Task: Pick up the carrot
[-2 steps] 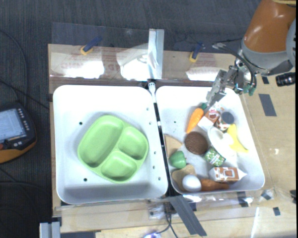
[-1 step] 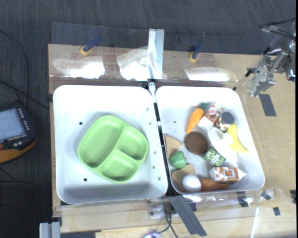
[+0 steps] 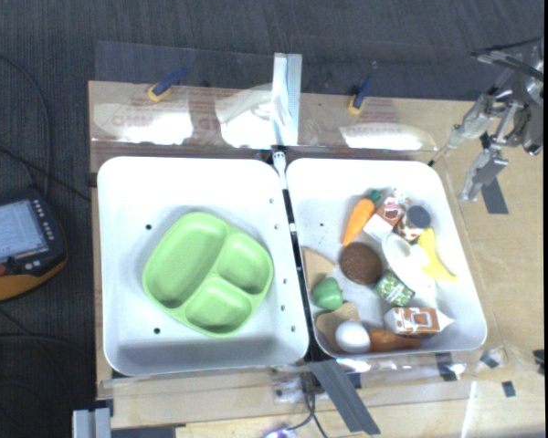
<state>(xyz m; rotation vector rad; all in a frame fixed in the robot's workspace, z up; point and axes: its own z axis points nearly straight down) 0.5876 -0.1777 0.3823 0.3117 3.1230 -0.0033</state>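
The carrot (image 3: 357,220), orange with a green tip pointing away from me, lies in the right bin (image 3: 438,182) at its upper middle. It touches a brown ball (image 3: 361,263) below it and a small red-and-white packet (image 3: 391,211) to its right. My gripper (image 3: 455,177) hangs outside the bin, above the bench beyond the bin's top right corner and well right of the carrot. Its two thin fingers stand apart, open, with nothing between them.
Crowded round the carrot are a green pepper (image 3: 327,292), white egg (image 3: 352,337), banana (image 3: 436,252), green can (image 3: 395,290), small carton (image 3: 416,320) and an orange-brown stick (image 3: 393,340). The left bin (image 3: 128,190) holds a green divided plate (image 3: 210,272). A handset (image 3: 16,235) lies far left.
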